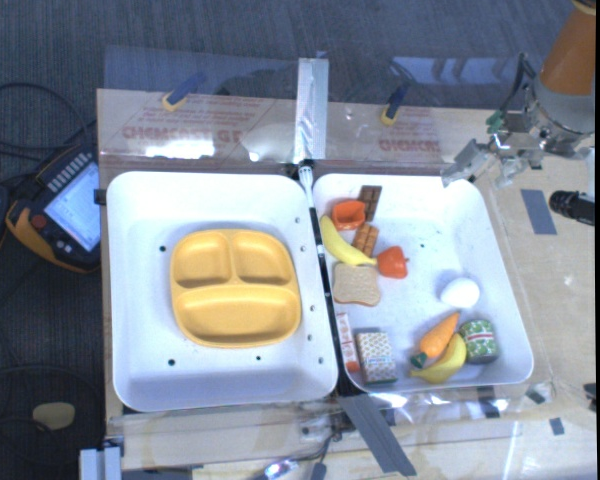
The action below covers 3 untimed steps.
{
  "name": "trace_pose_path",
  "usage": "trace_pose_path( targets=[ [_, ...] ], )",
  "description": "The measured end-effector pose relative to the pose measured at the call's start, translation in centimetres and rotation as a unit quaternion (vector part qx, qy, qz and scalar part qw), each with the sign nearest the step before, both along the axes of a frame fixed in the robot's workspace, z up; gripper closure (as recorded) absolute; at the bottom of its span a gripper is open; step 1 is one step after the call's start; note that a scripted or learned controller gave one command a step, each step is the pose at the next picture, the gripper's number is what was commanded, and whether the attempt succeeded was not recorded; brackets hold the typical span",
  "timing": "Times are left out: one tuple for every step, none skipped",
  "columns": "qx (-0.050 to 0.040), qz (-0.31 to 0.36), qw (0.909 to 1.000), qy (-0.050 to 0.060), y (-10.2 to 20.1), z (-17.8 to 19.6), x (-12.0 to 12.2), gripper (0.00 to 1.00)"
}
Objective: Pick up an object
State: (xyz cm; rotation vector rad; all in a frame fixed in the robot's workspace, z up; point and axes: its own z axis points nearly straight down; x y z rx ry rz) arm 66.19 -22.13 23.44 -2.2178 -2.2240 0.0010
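Observation:
The right bin [500,268] holds several toy foods: an orange cup [348,213], a brown bar [370,201], a yellow banana [342,246], a bread slice [357,286], a red pepper [392,262], a white egg [460,292], a carrot [438,334], a second banana [440,368], a green can [479,339] and a patterned box [375,355]. My gripper [483,165] hangs above the bin's far right corner, open, with nothing between its fingers. It stands well apart from all the objects.
A yellow divided plate [236,286] lies in the left bin [130,298]. A metal divider post [310,108] rises behind the two bins. A teach pendant [65,208] with cables lies on the floor at left.

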Motion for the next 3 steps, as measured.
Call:
trace_pose_path(
  targets=[
    [-0.0014,0.011,0.9999,0.001,2.9,-11.0,-1.2,0.0],
    [-0.002,0.093,0.9956,-0.002,8.1,-14.4,-2.9,0.0],
    [-0.0019,0.093,0.9956,-0.002,8.1,-14.4,-2.9,0.0]
  ],
)
